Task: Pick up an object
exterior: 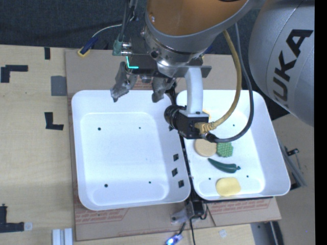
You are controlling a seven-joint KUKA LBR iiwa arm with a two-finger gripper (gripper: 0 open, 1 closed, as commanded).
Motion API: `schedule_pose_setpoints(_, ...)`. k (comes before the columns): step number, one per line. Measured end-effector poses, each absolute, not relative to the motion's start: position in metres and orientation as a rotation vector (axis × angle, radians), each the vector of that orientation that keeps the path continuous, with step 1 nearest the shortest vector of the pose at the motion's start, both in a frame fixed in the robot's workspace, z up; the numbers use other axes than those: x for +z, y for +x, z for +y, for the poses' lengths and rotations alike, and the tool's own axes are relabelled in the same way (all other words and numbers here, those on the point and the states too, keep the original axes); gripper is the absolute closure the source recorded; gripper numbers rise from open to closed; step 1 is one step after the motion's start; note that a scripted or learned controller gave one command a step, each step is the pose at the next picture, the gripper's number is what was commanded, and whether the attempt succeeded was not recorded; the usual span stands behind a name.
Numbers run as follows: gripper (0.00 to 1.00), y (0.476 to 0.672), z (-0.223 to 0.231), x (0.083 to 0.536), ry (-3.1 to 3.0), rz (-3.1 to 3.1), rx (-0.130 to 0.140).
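My gripper (139, 92) hangs above the far edge of the left bin (122, 152), its two fingers (120, 89) spread apart with nothing between them. The right bin (255, 137) holds the objects: a pale tan round disc (205, 148), a small green bumpy piece (224, 149), a dark green pepper-shaped item (224, 165) and a yellow oval lump (228, 186). A bit of yellow (205, 114) peeks out behind the wrist hardware. All of these lie to the right of and nearer than the gripper.
The two white bins sit side by side on a brown cardboard sheet (71, 80). The big grey and orange arm (204, 14) fills the top right and overhangs the right bin's far side. A yellow cable (238, 101) loops over the right bin.
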State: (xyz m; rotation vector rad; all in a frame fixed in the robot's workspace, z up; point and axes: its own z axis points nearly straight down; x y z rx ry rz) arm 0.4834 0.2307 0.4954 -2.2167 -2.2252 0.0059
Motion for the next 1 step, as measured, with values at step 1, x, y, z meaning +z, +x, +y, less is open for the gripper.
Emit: schedule_pose_setpoints(1, 1.00, 0.4835, 0.2314, 0.5054, -2.215, -2.227, 0.007)
